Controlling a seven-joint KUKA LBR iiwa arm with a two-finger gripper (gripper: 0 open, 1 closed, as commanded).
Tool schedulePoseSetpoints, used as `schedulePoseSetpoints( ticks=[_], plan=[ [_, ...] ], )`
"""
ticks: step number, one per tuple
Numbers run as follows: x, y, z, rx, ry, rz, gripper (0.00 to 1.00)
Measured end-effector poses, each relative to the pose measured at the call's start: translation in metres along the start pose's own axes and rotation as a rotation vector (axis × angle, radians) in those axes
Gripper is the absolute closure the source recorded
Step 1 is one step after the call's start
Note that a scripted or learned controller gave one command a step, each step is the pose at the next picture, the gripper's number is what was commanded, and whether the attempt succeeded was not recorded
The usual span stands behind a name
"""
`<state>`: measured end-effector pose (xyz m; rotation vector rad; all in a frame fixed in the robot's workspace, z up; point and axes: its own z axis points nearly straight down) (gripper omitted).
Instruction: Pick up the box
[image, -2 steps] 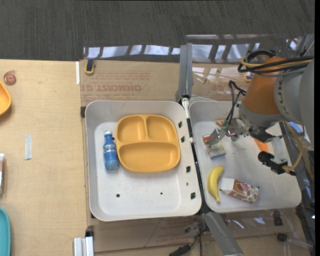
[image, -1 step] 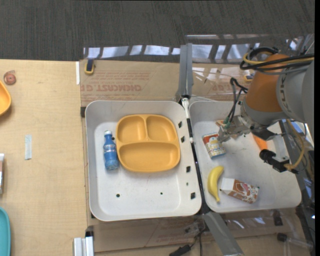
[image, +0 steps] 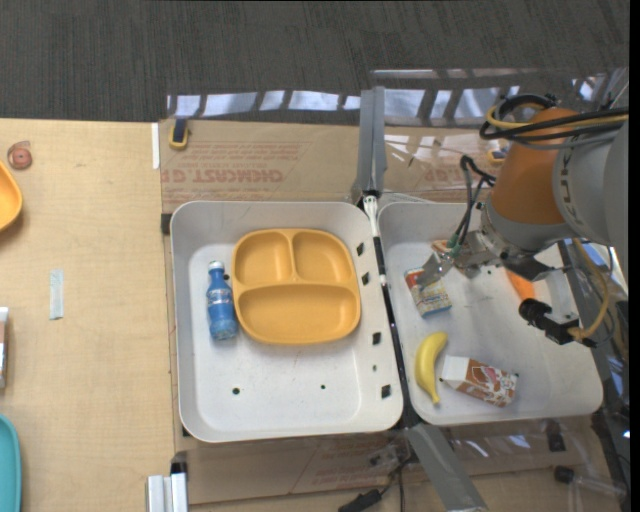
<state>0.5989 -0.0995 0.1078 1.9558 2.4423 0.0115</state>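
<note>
A small colourful box (image: 429, 295) lies in the right bin (image: 560, 400), near its left wall. My gripper (image: 439, 267) hangs just above that box's upper right edge, reaching in from the right under the orange-banded wrist. I cannot see whether it touches the box. A longer brown-and-white carton (image: 481, 381) lies on its side near the bin's front, apart from the gripper.
A banana (image: 431, 366) lies beside the carton's left end. An orange item (image: 522, 285) shows partly under the arm. The left bin (image: 290, 400) holds a yellow divided plate (image: 297, 285) and a small blue bottle (image: 220, 303).
</note>
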Motion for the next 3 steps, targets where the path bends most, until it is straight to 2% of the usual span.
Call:
schedulePoseSetpoints(
  ticks=[1,2,3],
  plan=[
    [0.003,-0.005,0.010,0.001,0.002,-0.116,0.00],
    [0.002,-0.004,-0.001,-0.004,-0.001,-0.115,1.00],
    [0.001,-0.004,-0.001,-0.004,-0.001,-0.115,0.00]
  ],
)
